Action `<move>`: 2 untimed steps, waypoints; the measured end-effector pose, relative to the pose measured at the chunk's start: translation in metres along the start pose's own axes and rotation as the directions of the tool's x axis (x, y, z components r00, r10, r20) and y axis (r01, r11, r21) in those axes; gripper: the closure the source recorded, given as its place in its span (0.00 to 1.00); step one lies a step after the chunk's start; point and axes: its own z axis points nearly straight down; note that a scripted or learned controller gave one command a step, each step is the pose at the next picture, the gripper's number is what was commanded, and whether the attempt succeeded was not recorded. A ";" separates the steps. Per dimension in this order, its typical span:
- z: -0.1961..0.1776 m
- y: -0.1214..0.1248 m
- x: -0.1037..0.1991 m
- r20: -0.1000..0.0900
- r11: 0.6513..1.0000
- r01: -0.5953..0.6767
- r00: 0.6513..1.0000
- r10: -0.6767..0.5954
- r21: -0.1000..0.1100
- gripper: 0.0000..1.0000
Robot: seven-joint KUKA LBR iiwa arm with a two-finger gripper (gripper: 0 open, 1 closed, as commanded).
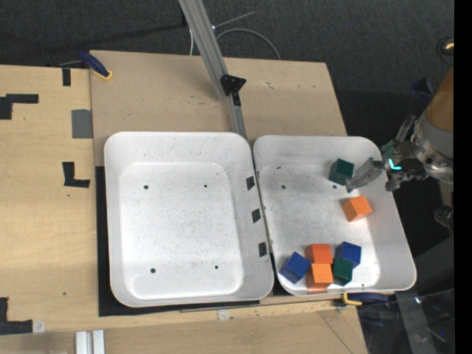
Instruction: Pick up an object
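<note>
The right bin [383, 220] holds several small blocks. A dark green block [341, 170] lies near its far right side, with an orange block [357, 208] just in front of it. Along the front wall sit a blue block [295, 266], two orange blocks [320, 253] [321, 273], another blue block [349, 253] and a green block [342, 271]. My gripper [377, 176] hangs over the bin's right edge, just right of the dark green block and above the lone orange one. Its fingers are spread open with nothing between them.
The left bin [118, 198] adjoins the right one, with black clips along the shared rim. A slanted metal pole [210, 39] rises behind the bins. The wooden bench carries black tape marks at the left and a blue-yellow clamp [96, 64].
</note>
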 end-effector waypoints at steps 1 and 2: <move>-0.002 0.001 0.000 0.001 1.000 0.001 1.000 -0.001 -0.003 0.00; 0.050 -0.007 0.008 0.000 1.000 0.000 1.000 0.000 0.002 0.00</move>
